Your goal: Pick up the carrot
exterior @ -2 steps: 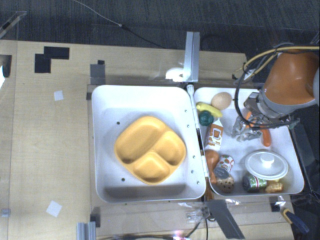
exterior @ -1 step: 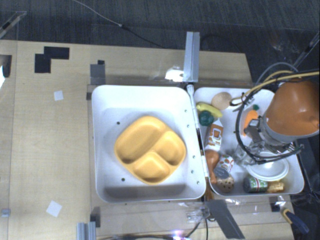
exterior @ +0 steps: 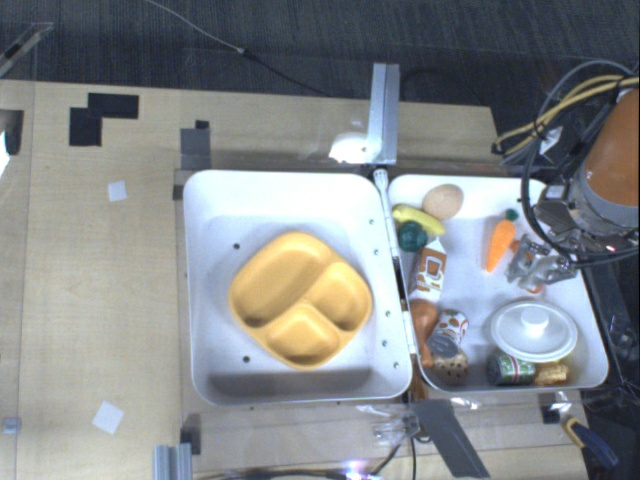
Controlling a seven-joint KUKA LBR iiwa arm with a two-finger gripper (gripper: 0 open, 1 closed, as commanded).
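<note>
Two white bins side by side on bench. Left bin point(exterior: 215, 268): yellow divided plate point(exterior: 300, 296), three compartments, sitting near centre.

Right bin point(exterior: 596, 353): carrot point(exterior: 498, 243) lying in upper middle part, orange body with green top pointing up toward far wall, roughly upright in view, slightly tilted. Not touching neighbours; bare bin floor around it.

Gripper point(exterior: 530, 264) just right of carrot, low over the bin, metallic parts visible below grey wrist and orange band. Nothing seen between fingers; carrot beside it, apart. Opening of fingers: cannot tell, detail too small and cluttered by cables point(exterior: 560, 103) looping above the arm point(exterior: 610, 168).

Other contents of right bin: egg point(exterior: 443, 201) near far wall, banana point(exterior: 418, 219) just left of and below it, dark green round item point(exterior: 411, 236) touching banana. Below those, white-and-orange carton point(exterior: 430, 271), then brown item point(exterior: 424, 319) and small printed can point(exterior: 449, 330) along the left wall, dark speckled item point(exterior: 451, 368) at near-left corner. White lidded bowl point(exterior: 532, 330) at lower right, below gripper. Tin point(exterior: 512, 369) lying on its side along near wall, small yellowish item point(exterior: 551, 373) just right of it.

Metal post point(exterior: 385, 113) standing behind the join of the bins.
</note>
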